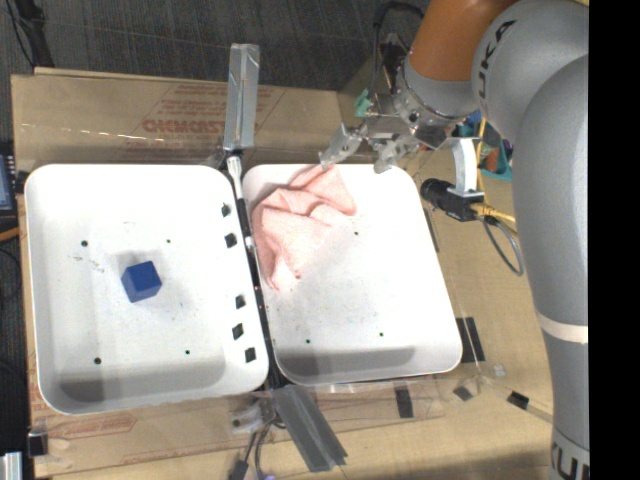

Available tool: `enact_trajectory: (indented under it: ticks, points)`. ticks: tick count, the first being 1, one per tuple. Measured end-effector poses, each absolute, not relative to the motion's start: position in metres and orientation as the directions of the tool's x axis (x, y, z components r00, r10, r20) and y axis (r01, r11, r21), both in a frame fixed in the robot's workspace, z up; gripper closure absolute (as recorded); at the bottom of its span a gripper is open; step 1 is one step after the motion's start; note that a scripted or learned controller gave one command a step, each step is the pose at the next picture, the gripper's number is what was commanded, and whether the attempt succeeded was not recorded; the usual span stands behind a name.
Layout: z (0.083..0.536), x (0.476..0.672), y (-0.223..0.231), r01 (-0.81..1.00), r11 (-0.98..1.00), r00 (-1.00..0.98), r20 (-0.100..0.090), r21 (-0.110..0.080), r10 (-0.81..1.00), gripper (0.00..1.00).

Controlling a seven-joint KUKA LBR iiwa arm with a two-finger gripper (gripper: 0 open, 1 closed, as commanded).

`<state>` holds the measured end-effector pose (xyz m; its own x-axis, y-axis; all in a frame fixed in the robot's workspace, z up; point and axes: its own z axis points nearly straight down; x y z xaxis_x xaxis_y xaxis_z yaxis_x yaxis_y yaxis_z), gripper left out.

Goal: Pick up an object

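Camera view looks down on two white bins side by side: the left bin (60,268) holds a small blue cube (142,280) standing alone near its middle, and the right bin (400,298) holds a crumpled pink cloth (295,218) bunched against the divider wall, towards the far end.

The gripper (360,151) hangs over the far rim of the right bin, its two fingers spread apart with nothing between them, so the jaws are released. One fingertip sits at the cloth's upper corner, which seems lifted towards it; whether they touch I cannot tell. That placement suggests the cloth is the target, approached at its nearest raised fold rather than its flat body.

The cloth's long axis runs diagonally, from the peaked corner under the gripper down and left to a narrower tail beside the divider. Its bulk lies at the far end, so a pinch there would probably drag the tail up last.
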<state>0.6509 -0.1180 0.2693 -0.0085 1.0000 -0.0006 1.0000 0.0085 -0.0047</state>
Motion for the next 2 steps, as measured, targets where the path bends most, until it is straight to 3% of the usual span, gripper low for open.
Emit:
enact_trajectory:
  ticks: [1,2]
  points:
    - [0.196,0.657,-0.144,0.982,0.187,-0.187,0.001,-0.003,0.982,0.0]
    - [0.094,0.658,-0.196,0.935,0.355,-0.355,-0.001,0.001,0.935,0.0]
